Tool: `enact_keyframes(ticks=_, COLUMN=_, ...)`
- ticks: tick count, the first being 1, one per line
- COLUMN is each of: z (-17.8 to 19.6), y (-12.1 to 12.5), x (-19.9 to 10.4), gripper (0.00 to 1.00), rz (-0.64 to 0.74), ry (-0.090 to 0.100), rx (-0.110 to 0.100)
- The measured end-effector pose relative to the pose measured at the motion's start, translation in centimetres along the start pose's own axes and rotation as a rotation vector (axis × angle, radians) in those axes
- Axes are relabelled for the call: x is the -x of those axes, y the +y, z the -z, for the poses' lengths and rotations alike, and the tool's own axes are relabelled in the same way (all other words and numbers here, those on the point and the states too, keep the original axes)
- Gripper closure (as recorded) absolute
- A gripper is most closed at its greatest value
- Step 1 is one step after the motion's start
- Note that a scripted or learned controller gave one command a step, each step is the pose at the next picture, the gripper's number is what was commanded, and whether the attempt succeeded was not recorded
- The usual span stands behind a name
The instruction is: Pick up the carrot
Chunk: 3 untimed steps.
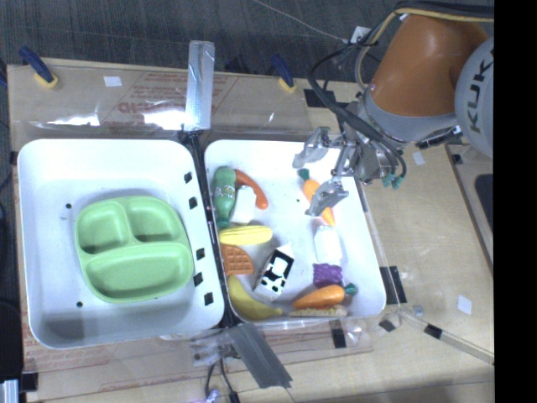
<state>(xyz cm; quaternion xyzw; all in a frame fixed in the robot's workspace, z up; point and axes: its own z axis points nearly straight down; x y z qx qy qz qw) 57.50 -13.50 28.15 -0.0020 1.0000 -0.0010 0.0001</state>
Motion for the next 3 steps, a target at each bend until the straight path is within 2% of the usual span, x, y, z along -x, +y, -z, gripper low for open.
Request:
enact_keyframes(ticks=1, z=-5.4, y=-6.8, x=3.9, gripper=0.00, rz=0.000, ry=0.005, rx=0.002)
enact_keyframes(ticks=2, z=-16.9, y=-7.2, x=6.5, gripper=0.00, rz=0.071, ry=0.010, rx=0.006)
enact_keyframes(ticks=3, z=-15.1, y=-7.1, x=7.0, gripper=1.00, rz=0.078, ry=-0.005, rx=0.001)
